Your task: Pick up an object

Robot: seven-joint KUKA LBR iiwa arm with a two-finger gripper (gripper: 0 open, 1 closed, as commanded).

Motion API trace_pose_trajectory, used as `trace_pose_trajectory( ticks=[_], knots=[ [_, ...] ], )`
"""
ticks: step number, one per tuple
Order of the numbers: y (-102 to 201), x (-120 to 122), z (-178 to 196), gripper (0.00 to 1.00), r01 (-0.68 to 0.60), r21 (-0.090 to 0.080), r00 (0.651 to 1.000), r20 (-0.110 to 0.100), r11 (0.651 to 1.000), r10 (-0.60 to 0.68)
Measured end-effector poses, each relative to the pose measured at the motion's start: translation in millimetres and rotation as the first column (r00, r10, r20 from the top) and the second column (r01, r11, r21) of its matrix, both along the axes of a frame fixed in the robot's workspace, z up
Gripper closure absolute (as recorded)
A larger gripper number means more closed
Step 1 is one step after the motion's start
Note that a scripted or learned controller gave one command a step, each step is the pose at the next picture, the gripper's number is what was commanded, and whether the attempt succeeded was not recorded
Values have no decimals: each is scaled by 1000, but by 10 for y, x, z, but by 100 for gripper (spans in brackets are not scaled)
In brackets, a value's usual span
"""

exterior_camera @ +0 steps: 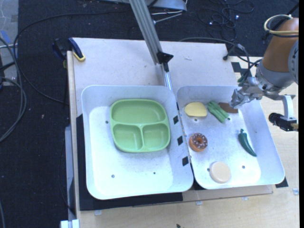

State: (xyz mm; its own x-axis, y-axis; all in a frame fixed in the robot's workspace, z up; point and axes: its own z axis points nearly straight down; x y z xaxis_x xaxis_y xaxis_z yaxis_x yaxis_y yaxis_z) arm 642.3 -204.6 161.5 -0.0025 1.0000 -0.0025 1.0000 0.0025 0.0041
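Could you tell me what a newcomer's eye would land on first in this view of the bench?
Probably the pale green divided tray, sitting alone in the left bin. Next, the right bin with its scatter of small toy foods: a yellow piece, a sprinkled doughnut, a dark green pepper and a cream disc. The tool hovers at that bin's far right corner.

Green tray (140, 125), white bins (99, 175), yellow piece (195, 109), brown sprinkled donut (198, 142), dark green pepper (247, 143), cream disc (220, 172), orange-banded grey arm (280, 51).
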Motion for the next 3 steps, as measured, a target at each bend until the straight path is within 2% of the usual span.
trace_pose_trajectory(
  ticks=[1, 2, 3],
  knots=[
    [-22, 111, 504, 100, 0, 0, 1000, 4, 1000, 0],
    [-60, 91, 953, 100, 0, 0, 1000, 3, 1000, 0],
    [-60, 103, 1235, 100, 0, 1, 1000, 2, 1000, 0]
  ],
)
